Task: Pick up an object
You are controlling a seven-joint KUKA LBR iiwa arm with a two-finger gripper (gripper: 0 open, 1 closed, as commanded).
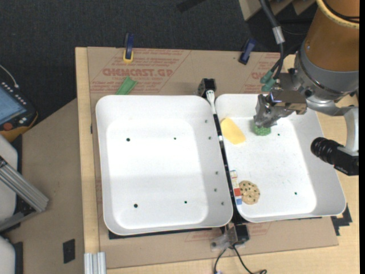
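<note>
Green object [262, 130]: small, round-edged, lying on the floor of the right bin [296, 170] near its far wall. Mostly hidden by the tool above it; only a green rim shows at the lower edge.

Gripper [264, 123]: directly over the green object, tips down at or touching it. Seen from above and at a slant, so the fingertips merge with the object; how far apart they stand cannot be told, nor whether anything is gripped between them. No object seen lifted clear of the bin floor.

Arm [333, 50]: enters from the right, grey wrist with orange band above it, cables trailing back toward the top of the view.

Other contents of right bin: a yellow wedge-shaped piece [233, 131] just left of the gripper, close to the divider between bins, apart from the green object. A round cookie-like disc with dark spots [249, 192] near the front left corner, with a small red and blue item [237, 193] just beside it against the wall.

Left bin [114, 153]: white, a few dark dots on its floor.

Bench: brown cardboard sheet [165, 67] under both bins, printed red lettering along the far edge. A green strip [125, 85] lies on the cardboard behind the left bin. Blue and yellow clamp [129, 47] at the far edge; a second blue clamp [247, 50] further right.
</note>
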